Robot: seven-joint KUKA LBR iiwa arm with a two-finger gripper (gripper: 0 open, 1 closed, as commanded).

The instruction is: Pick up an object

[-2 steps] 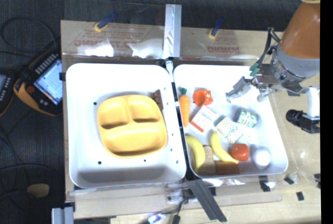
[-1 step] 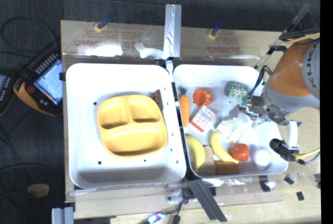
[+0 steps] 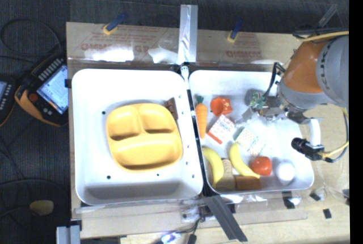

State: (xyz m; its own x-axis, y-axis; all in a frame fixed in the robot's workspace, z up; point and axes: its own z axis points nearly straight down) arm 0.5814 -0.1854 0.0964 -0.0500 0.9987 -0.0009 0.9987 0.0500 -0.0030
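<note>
One fixed camera, mounted above the table point(image 3: 136, 38), looking down at a slight slant. Both white bins in frame: left bin point(image 3: 85, 180), right bin point(image 3: 295, 183). Arm point(image 3: 317, 75) enters from right edge. Dark floor surrounds; mid-range distance

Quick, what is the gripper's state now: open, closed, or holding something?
Gripper: cannot be told. It sits low in the right bin, near the red tomato.

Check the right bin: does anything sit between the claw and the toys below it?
Nothing visible does. The claw hangs over the right bin, at its far side, with the red tomato and small carton lying uncovered just to its left.
</note>
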